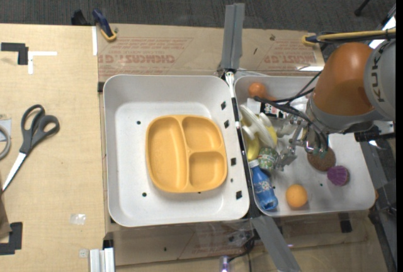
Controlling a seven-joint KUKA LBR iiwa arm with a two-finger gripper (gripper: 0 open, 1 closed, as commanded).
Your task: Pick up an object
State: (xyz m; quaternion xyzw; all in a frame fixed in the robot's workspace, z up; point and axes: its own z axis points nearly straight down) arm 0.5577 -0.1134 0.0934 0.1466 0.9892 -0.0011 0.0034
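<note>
The right bin (352,204) holds a heap of small items. A blue bottle (264,189) lies along its left wall, and above it are a yellow banana-like piece (253,146) and a white item (252,121). An orange ball (296,196), a purple object (339,175) and a brown round object (322,160) lie toward the front. Another orange ball (257,89) sits at the back. My gripper (288,152) is low inside this bin, just right of a greenish item (268,157) and left of the brown object. The wrist hides what lies under it.
The left bin (119,138) carries a yellow divided plate (187,153). Scissors (30,132) lie on the wooden bench at far left. A grey bar (233,38) stands behind the bins' shared wall. The arm (343,85) covers the right bin's back right.
</note>
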